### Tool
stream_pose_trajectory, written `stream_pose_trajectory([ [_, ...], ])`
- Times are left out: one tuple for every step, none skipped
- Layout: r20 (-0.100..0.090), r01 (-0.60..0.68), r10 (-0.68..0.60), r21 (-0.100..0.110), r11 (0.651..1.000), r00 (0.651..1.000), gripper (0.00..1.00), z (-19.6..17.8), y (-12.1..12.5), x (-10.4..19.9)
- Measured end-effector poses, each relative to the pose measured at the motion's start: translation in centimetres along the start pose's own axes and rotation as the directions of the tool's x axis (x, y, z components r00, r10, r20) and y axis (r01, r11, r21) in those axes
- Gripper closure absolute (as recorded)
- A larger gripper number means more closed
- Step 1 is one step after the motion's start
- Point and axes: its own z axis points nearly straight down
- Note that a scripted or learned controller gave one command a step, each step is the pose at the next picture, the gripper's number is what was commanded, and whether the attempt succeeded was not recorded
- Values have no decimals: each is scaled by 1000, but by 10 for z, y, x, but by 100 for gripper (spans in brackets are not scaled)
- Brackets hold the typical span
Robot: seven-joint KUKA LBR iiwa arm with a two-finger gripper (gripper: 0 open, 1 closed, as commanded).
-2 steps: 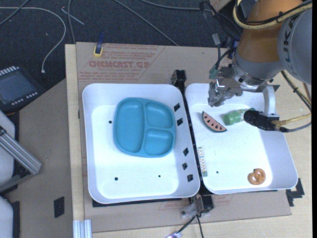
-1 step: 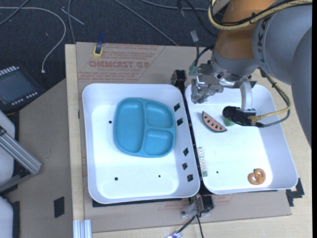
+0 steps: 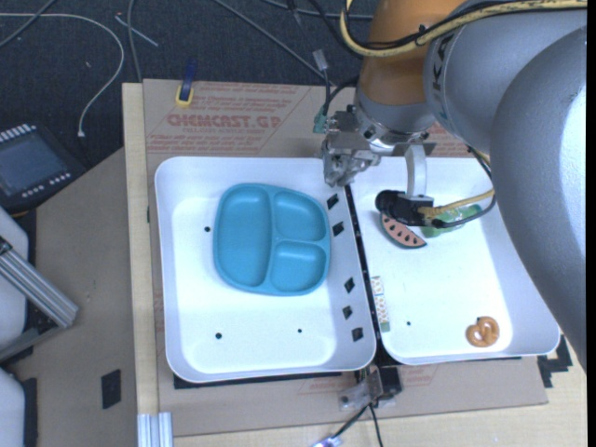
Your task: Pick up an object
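The counter [image 3: 88,250] carries a brown cardboard sheet [image 3: 140,277] with red print along its far edge, too smeared to read reliably. A blue-and-yellow clip [image 3: 188,84] sits on that edge. On the sheet stand 2 shallow white bins side by side, their inner walls touching. Beyond them lies dark fabric crossed by loose pale cables [image 3: 102,40]. At the left are a small dark screen [image 3: 28,161] and an aluminium rail [image 3: 33,282].

The left bin [image 3: 261,347] holds 1 light-blue plate [image 3: 272,238] with 3 compartments, lying flat near the centre. The right bin [image 3: 438,287] holds a small tan pretzel [image 3: 483,331] near its front right corner. Well apart from it, toward the far left, lies a brown-red speckled slice [image 3: 403,233], crescent-shaped.

The end effector [image 3: 340,170] hangs over the shared walls at the bins' far end, close to the plate's far right corner and touching none of the 3 objects. Nothing is seen in it, and whether it stands wide or narrow cannot be told.

The grey arm [image 3: 521,110] covers the right bin's far right corner and part of its right wall. The slice's far edge is partly covered. The screen is cut off by the frame.
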Motion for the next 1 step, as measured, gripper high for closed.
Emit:
stream_pose_trajectory([
  [0,-3,3,1,1000,1000,0,-1,-1,-3],
])
